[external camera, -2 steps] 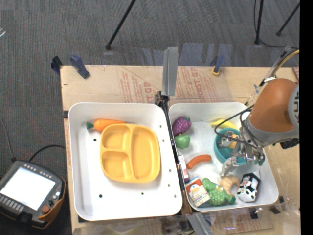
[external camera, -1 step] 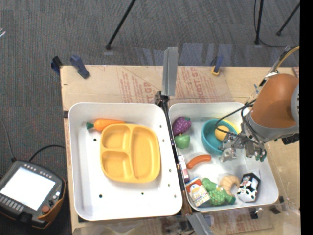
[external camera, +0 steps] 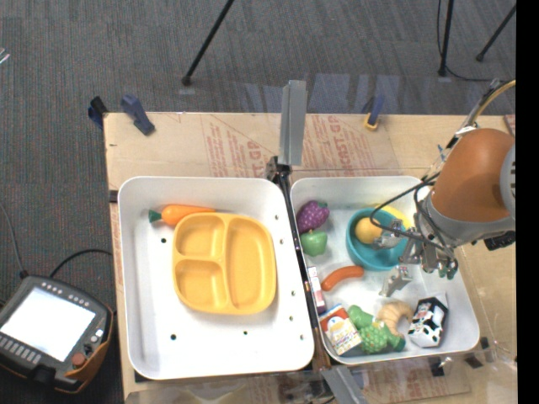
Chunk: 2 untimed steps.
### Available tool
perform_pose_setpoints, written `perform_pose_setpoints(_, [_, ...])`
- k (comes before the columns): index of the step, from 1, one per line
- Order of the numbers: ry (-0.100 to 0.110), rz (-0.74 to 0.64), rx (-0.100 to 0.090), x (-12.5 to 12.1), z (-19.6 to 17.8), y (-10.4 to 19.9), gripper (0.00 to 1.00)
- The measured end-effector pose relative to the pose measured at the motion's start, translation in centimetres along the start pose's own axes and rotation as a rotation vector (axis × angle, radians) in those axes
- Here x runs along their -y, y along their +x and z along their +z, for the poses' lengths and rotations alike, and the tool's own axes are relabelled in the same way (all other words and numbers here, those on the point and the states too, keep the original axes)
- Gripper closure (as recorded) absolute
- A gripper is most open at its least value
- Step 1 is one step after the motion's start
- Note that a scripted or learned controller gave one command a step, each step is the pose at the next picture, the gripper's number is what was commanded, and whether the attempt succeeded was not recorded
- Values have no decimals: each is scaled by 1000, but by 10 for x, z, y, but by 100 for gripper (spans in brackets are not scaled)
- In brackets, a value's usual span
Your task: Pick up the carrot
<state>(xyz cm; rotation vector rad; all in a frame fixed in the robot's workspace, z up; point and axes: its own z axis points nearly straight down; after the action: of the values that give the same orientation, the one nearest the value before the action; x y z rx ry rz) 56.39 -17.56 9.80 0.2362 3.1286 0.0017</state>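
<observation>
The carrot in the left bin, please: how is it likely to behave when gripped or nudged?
The carrot looks like smooth, stiff toy plastic, so probably light and somewhat slippery. Its rounded, tapered body may roll or pivot. It lies against the yellow tray, which could block a finger on that side.

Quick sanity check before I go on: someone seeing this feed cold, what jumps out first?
Probably the yellow divided tray lying in the left bin, with the carrot lying against its upper-left edge. Next, the orange-banded arm hanging over the right bin, its gripper above the cluttered toy food near the teal bowl.
</observation>
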Motion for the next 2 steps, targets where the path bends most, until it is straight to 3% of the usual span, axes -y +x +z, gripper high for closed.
perform_pose_setpoints(1, [-1, 66, -2, -57, -35, 29, 0])
perform_pose_setpoints(2, [1, -14, 4, -73, -120, 15, 0])
